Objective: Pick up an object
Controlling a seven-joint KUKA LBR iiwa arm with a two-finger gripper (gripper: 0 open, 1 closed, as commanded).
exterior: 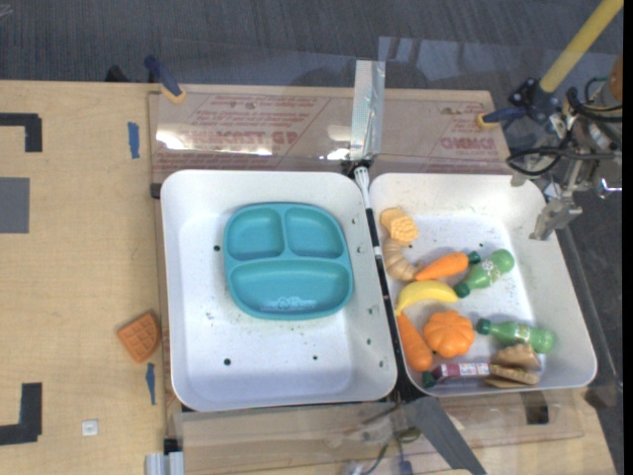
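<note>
The grey metal two-finger gripper (550, 218) is hanging over the upper right corner of the right-hand shallow white plastic bin (574, 310), just at its rim, with cables and dark fittings bunched above it. Whether it is released or clenched cannot be told from this slanted view, and nothing is showing in its grasp.

The objects to pick are all lying below and to the left of the gripper, inside that right bin and apart from it. Nearest to it is lying a small green plastic bottle (487, 270), tilted, with its dark cap touching an orange toy carrot (442, 265). Further left, a round orange waffle-patterned cracker (403, 229) is sitting near the bin's inner wall, with a pale tan lumpy piece (398, 261) below it. A yellow toy banana (425, 294) is resting just under the carrot, and an orange toy pumpkin (450, 332) is sitting beneath the banana. A second, longer orange carrot (414, 340) is lying at the pumpkin's left. A second green bottle (518, 334) is lying toward the lower right, above some brown biscuit-like pieces (514, 366).

In the left-hand white bin (188, 295), a teal plastic plate with three compartments (288, 260) is lying flat. An orange waffle square (139, 335) is sitting out on the pale wooden bench (69, 265), left of that bin
</note>
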